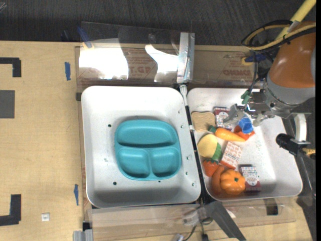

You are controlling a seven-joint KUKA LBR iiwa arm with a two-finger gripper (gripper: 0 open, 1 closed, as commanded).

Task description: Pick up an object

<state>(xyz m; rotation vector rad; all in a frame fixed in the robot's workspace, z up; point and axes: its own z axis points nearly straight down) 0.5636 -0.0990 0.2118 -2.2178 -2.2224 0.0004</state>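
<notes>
toys crowd the right bin [288, 182] under the gripper [244, 115], whose finger state i cannot tell: a blue piece [245, 125] right at its tip, a carrot [229, 134] just left and nearer the camera, a pumpkin [230, 181] well nearer the front rim. bare floor lies toward the arm side. left bin [95, 134] holds a teal tray [148, 148]. the arm's wrist hides the bin's far corner

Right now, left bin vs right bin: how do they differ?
The left bin holds a single teal divided tray; the right bin holds a jumble of toy food, including a carrot and a pumpkin. The claw is over the right bin. Both are shallow and white.
</notes>
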